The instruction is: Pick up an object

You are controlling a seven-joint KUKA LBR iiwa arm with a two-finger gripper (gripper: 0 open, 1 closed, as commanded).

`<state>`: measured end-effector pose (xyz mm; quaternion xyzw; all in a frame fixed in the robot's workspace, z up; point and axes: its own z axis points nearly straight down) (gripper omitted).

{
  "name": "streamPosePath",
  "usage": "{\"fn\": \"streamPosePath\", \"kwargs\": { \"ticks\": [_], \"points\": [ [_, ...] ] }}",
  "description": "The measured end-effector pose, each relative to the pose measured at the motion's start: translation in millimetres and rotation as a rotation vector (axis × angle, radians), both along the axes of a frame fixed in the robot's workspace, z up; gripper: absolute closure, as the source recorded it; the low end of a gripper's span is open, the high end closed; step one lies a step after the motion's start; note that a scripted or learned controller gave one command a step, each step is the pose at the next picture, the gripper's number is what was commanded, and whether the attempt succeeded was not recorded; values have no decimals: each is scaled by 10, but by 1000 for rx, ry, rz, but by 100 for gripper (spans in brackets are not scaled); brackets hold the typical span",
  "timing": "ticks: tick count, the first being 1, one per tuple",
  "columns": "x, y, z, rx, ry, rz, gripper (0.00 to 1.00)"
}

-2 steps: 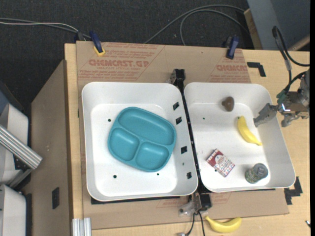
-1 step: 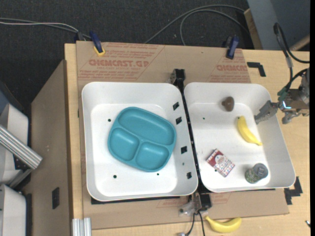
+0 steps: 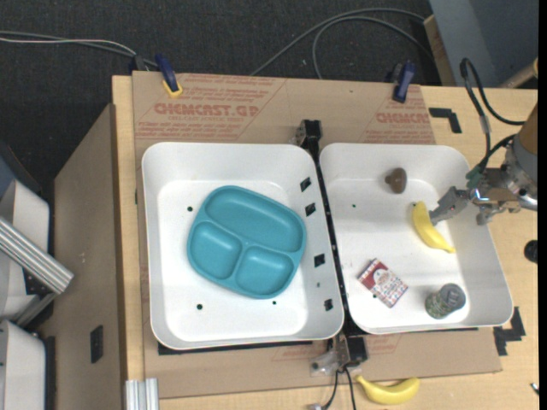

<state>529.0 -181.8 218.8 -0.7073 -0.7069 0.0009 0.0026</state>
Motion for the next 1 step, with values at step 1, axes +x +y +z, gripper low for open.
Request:
{"fn": "streamPosePath", "kwargs": {
  "ticks": [1],
  "points": [
    [-19, 62, -624, 1, 3, 1, 0]
  ]
}}
